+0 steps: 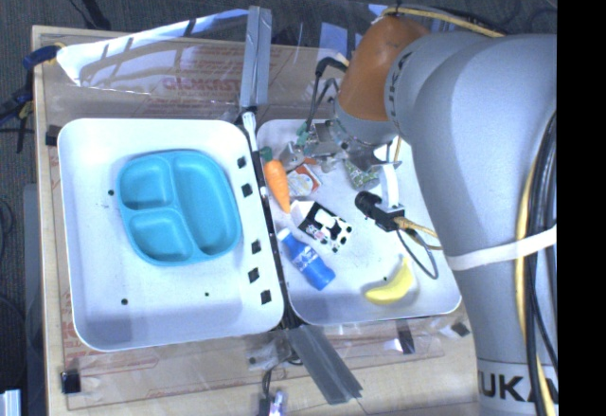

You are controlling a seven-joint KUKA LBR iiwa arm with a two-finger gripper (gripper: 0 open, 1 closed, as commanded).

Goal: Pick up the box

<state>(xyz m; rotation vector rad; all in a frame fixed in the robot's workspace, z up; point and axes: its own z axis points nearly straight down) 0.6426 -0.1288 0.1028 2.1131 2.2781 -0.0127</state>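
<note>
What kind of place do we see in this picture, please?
Probably a robotics lab set up for pick-and-place trials. A KUKA arm reaches over two white bins on a bench, one holding a blue divided plate, the other toy items such as a carrot and banana.

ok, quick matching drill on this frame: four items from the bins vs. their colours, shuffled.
Items:
1. divided tray
2. carrot
3. banana
4. box

Colours:
A. yellow
B. white with black patches
C. light blue
D. orange

Pairs: 1-C, 2-D, 3-A, 4-B
</note>
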